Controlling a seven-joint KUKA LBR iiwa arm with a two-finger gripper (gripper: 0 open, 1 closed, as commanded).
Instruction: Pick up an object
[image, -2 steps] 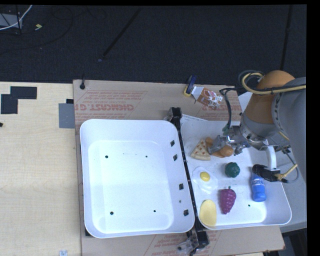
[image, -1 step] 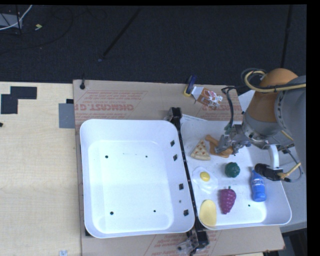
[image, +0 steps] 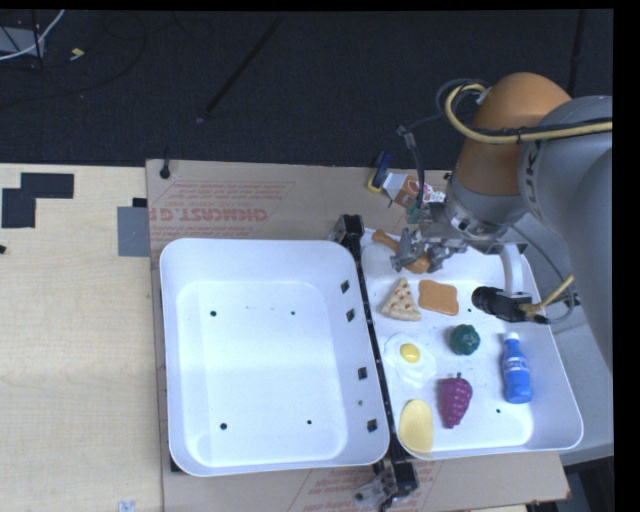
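The gripper (image: 413, 255) hangs over the right bin's (image: 560, 425) far left corner, at an orange piece (image: 385, 240); whether it holds it, I cannot tell. Toys crowd the bin's left edge; the left bin (image: 180, 300) lies open.

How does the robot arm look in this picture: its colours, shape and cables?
The arm is grey and thick, with a rounded orange band above the wrist. A yellowish cable loops beside the band and runs along the arm. The gripper is small, dark metal, with thin wires above it.

Under my arm, the two smooth glossy white plastic bins (image: 190, 300) rest on a matt brown printed cardboard sheet (image: 250, 205).
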